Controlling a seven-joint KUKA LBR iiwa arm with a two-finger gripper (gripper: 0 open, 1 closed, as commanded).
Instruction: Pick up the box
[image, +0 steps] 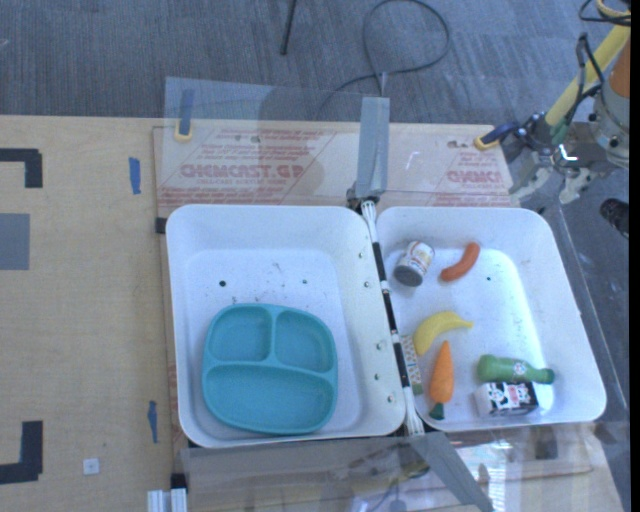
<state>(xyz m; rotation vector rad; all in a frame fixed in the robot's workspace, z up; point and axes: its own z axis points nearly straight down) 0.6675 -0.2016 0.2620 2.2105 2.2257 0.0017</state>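
The hand stood at the upper right, outside the bins, just beyond the far right corner of the right bin. Its state could not be told — the parts there were small and tangled with cables. It held nothing visible.

The box, a small white carton with dark print, lay on its side in the near right corner of the right bin, well apart from the hand. A green bottle lay just beside it on the far side, apparently touching. This crowding would likely limit the approach from that side.

Further left in the same bin lay a carrot, a banana, a sausage and a small can, all spaced apart from the box.

The left bin carried a teal divided plate. Both bins rested on the table, side by side, probably so that items could be moved between them.

Judged from this layout, the pick had not begun.
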